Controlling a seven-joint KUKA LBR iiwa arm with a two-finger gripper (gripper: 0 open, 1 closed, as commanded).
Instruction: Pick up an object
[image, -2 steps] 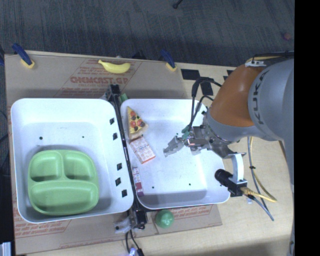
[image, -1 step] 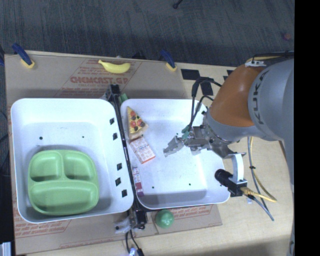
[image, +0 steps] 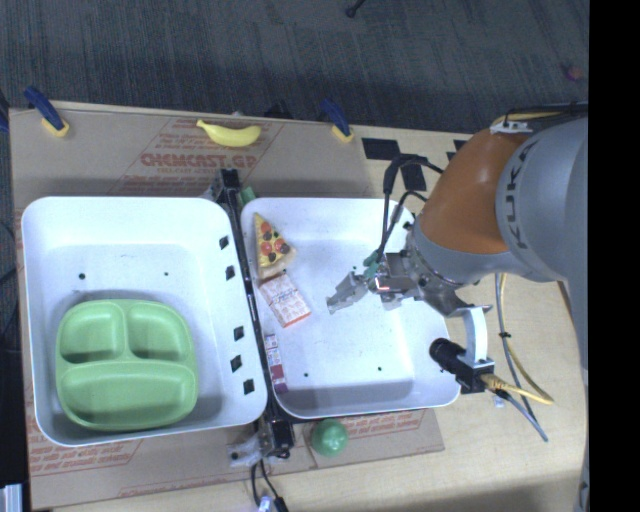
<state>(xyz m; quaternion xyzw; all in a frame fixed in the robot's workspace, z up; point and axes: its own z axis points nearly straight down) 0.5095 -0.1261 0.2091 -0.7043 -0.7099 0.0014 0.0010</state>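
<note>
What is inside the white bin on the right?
The right white plastic bin holds a toy pizza slice and a small red-and-white packet. The grey arm covers the bin's right part, so anything there is hidden.

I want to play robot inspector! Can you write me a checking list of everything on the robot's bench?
Surface: cardboard-covered bench with left bin and right bin side by side.
Job's things: pizza slice and a small packet lie in the right bin, near its left wall.
Clutter: green tray in the left bin; banana on the cardboard behind the bins; green ball in front of them.
Gripper: gripper over the right bin, right of the packet, nothing seen between its fingers.
Cables: black cables along the arm; yellow cable by the wrist.
Surroundings: dark carpet; blue clamps on the cardboard edge.
</note>
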